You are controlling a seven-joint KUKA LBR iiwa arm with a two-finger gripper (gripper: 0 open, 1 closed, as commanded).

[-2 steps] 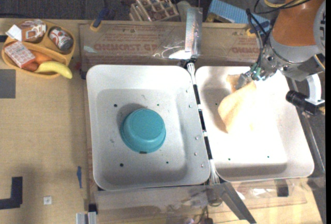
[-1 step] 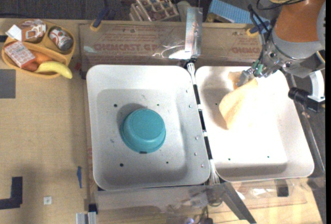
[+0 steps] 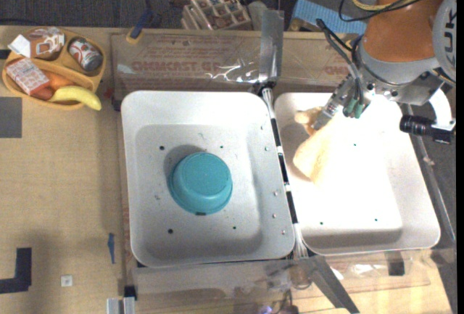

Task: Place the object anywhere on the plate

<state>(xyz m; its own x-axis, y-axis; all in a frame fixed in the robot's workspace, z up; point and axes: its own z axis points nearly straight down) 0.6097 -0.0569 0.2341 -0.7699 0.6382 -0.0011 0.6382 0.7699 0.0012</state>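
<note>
The left bin (image 3: 145, 233) is holding a teal plate (image 3: 201, 182), which is sitting upside-down-looking, dome up, a little left of the bin's middle. The right bin (image 3: 377, 225) is lying just beside it, their rims meeting along the centre divide.

In the right bin's upper left part, a pale tan object (image 3: 312, 154) is lying near the left wall, well apart from the plate and in the other bin from it. A smaller pale piece (image 3: 304, 117) is showing just above it, near the bin's back corner.

The gripper (image 3: 328, 115) is pointing down and left toward that corner, its tip close above the tan object; whether it is touching it cannot be told, and whether the pincer is apart or together cannot be told either. The arm (image 3: 406, 8) is reaching in from the right, its orange band bulging above the wrist, cables looping over it.

Farther back, a yellow tray (image 3: 14, 80) with a banana (image 3: 76, 96) is sitting at the bench's left.
</note>
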